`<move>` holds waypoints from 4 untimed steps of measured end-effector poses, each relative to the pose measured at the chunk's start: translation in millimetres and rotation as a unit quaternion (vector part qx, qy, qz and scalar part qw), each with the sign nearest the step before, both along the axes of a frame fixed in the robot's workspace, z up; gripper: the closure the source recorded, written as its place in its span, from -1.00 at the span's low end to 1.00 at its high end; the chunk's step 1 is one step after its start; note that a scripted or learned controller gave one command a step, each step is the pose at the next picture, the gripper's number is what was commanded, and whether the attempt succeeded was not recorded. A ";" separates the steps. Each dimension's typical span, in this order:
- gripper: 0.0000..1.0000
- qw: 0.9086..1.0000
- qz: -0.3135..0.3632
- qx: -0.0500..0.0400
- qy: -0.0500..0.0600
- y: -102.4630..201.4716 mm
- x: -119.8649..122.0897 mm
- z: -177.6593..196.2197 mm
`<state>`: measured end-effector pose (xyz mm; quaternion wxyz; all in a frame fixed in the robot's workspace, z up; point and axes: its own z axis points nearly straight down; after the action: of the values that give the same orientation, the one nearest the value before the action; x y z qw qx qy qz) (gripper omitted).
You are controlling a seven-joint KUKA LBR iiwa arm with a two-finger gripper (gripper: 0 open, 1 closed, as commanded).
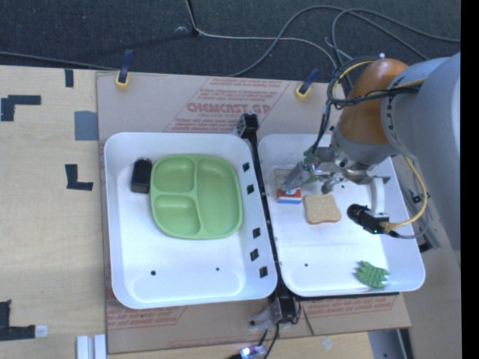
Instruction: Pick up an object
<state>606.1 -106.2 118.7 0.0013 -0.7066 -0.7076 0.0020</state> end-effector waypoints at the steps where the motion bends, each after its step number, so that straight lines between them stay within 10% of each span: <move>1: -1.00 1.000 0.000 -0.002 -0.004 -0.9 1.4 -32.7; 2: 1.00 1.000 0.001 -0.001 -0.004 0.8 1.5 -22.4; 4: 1.00 1.000 0.000 0.000 -0.005 -0.4 9.4 84.4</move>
<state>615.5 -106.6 203.1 -0.0022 -0.7068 -0.7074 -0.0015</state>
